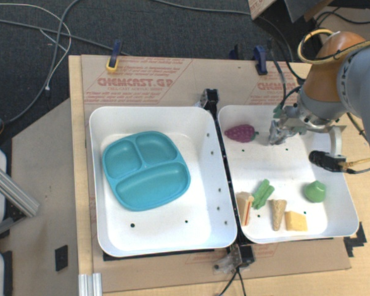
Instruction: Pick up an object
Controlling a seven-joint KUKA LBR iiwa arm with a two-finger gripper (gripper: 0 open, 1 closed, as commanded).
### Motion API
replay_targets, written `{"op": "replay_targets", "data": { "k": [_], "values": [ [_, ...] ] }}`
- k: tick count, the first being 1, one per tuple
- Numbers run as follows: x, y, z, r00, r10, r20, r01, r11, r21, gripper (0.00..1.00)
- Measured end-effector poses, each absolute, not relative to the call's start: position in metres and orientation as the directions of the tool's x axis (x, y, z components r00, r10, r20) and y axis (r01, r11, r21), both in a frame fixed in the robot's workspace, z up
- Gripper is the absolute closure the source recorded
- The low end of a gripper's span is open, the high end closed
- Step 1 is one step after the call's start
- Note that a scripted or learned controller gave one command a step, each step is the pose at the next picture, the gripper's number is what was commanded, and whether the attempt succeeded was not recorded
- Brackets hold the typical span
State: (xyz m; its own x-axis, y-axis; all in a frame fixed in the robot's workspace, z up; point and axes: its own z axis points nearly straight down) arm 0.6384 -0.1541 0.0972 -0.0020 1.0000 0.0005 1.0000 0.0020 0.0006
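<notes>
— Jaws? Gripper point(277, 135) is low over the right bin point(345, 224), near its far edge; jaw state cannot be told.

— Objects? Purple grapes point(240, 132) lie just beside it — ungrasped. Nothing lifted; the pick remains to do.
</notes>
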Motion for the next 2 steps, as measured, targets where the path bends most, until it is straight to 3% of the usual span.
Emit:
{"op": "replay_targets", "data": {
  "k": [1, 2],
  "values": [
    [0.634, -0.155, 0.143, 0.0, 1.0, -0.001, 1.0, 0.0, 0.006, 1.0],
    [0.646, -0.155, 0.202, -0.002, 1.0, -0.002, 1.0, 0.002, 0.008, 1.0]
  ]
}}
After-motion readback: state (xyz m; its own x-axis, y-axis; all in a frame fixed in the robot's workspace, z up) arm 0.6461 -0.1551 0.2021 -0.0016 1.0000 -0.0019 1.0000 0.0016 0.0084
